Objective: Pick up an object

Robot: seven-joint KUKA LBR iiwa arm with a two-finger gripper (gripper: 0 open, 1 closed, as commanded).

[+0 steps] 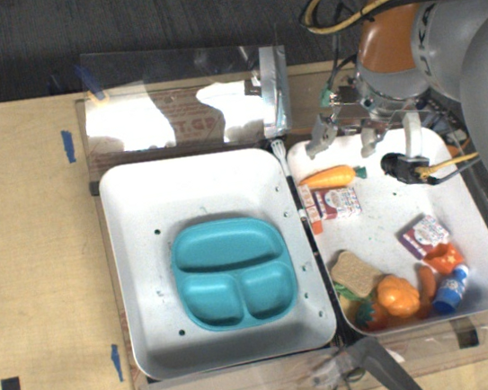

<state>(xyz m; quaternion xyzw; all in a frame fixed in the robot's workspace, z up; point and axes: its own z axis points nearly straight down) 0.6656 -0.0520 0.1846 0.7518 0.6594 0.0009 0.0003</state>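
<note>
My gripper [345, 140] hangs over the far end of the right bin [480, 227], its two fingers [319, 140] spread apart and open, with nothing between them. Just below it lies an orange carrot [328, 178], and under that a small white and red carton [336, 203]. Further toward the near end sit a purple packet [423, 234], a slice of brown bread [355, 272], an orange fruit [397, 296], a red piece [442, 257] and a blue bottle [451, 289].
The left bin [129, 216] holds a teal divided plate [233, 270]. A clear divider panel [274, 94] stands between the bins at the far edge. Cables loop above the arm's orange band [397, 30].
</note>
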